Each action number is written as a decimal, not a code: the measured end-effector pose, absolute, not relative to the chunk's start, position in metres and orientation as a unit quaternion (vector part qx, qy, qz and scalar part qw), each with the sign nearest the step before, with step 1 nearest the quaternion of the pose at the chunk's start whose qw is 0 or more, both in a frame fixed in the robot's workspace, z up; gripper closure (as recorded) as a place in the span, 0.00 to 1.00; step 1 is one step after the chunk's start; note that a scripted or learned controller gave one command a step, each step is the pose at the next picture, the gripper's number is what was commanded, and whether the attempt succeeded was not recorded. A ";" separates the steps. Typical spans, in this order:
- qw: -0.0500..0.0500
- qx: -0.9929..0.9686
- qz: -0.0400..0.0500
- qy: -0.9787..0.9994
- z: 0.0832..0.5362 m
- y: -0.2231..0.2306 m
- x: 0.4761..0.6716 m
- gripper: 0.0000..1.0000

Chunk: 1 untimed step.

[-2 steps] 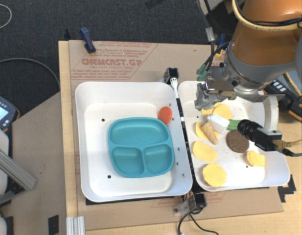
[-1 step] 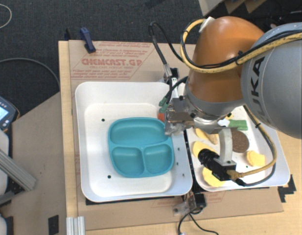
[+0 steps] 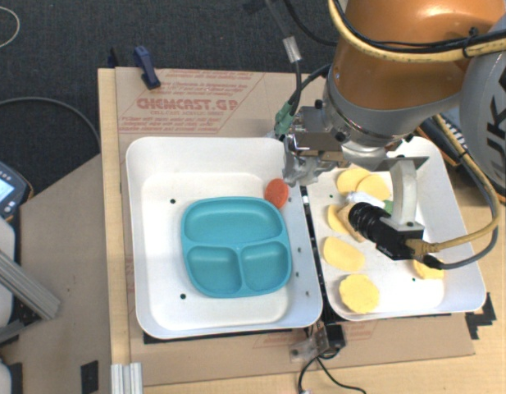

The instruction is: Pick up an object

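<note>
- The end effector [image 3: 295, 167] hangs over the seam where the two bins meet, at their far end. The wrist above hides it, so I cannot tell whether it is open or closed, and nothing can be seen in its grip.
- Two white bins sit side by side on the counter: the left bin [image 3: 154, 179] and the right bin [image 3: 464, 249].
- One orange-red round piece [image 3: 276, 192] lies in the left bin by its right wall, just beside the end effector and a little nearer the camera; whether they touch is unclear.
- One teal three-compartment plate [image 3: 234, 245] lies flat in the middle of the left bin.
- About six yellow round slices [image 3: 344, 254] are scattered in the right bin, some partly covered by the arm.
</note>
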<state>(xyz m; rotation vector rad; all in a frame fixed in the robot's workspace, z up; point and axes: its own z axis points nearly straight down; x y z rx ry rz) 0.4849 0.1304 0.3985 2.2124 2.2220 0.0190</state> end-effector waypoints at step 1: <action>-0.001 0.708 -0.002 0.707 0.345 0.139 0.543 1.00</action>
